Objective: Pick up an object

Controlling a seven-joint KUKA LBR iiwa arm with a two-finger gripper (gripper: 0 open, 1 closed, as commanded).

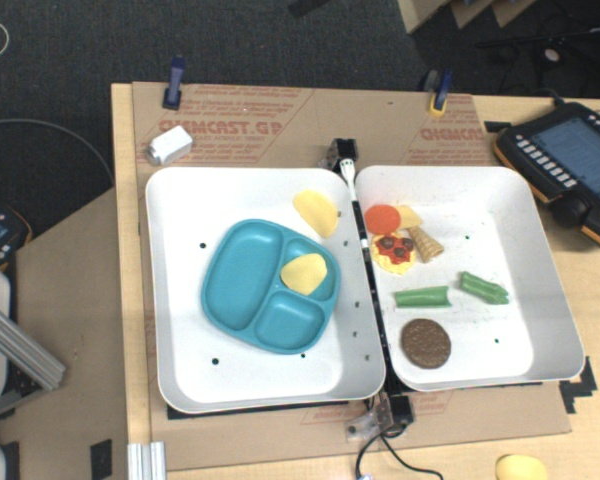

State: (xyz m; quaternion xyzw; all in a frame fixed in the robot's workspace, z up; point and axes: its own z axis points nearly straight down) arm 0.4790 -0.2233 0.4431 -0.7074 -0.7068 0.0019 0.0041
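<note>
The left bin (180, 348) holds a blue divided plate (248, 286) with a yellow piece (304, 273) resting in its right compartment. Another yellow piece (316, 211) lies on the bin floor just above the plate. In the right bin (540, 268) a red disc (383, 218), a small pizza slice (393, 252) and a tan cone (426, 244) cluster at the upper left. Two green pods (421, 296) (483, 288) lie mid-bin, and a brown round patty (425, 343) sits near the front.
A black handheld pendant (565, 158) rests at the right edge of the bench. A small white block (170, 145) lies behind the left bin. Blue clamps (173, 80) (439, 89) grip the board's far edge. A yellow object (520, 466) sits at the bottom right.
</note>
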